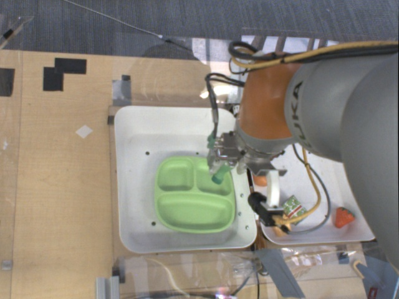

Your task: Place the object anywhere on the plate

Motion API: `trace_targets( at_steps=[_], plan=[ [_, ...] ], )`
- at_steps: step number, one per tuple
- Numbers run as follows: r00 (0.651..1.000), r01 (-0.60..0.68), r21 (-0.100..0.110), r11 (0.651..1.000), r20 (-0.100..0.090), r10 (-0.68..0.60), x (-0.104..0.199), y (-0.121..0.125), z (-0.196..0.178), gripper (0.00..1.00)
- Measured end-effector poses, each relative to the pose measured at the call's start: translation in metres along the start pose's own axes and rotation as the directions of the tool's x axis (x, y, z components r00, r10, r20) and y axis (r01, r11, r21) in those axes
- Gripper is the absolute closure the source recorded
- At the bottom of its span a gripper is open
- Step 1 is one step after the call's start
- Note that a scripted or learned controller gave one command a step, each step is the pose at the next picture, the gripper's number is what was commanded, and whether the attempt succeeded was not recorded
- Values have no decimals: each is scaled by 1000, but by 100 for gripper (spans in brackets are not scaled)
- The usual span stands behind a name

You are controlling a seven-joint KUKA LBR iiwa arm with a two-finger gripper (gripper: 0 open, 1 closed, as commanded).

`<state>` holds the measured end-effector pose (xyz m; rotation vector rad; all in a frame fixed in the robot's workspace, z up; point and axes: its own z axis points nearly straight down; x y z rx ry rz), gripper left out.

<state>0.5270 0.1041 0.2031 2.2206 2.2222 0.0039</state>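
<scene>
One small green piece (218, 178) sits pinched between the gripper (219, 167) fingers, directly over the green plate (187, 213), above its upper right compartment. It looks light and stiff, probably smooth plastic; a grip across its middle seems safest.

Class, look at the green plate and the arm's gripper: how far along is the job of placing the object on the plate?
Done: the gripper has reached the green plate's upper right compartment in the left bin. In hand: a small green object shows at its tip, apparently between the fingers. Left: releasing it onto the plate and pulling away. A strawberry lies in the right bin.
</scene>
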Motion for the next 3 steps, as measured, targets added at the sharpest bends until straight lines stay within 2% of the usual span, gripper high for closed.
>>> trace_targets(
  at_steps=[1,2,3],
  plan=[
    [1000,6,-4,1000,1,-6,-23,41,-133,100],
    [1000,2,2,1000,1,-2,-5,-16,-45,100],
    [1000,1,0,1000,1,-1,-5,-15,-45,0]
  ],
)
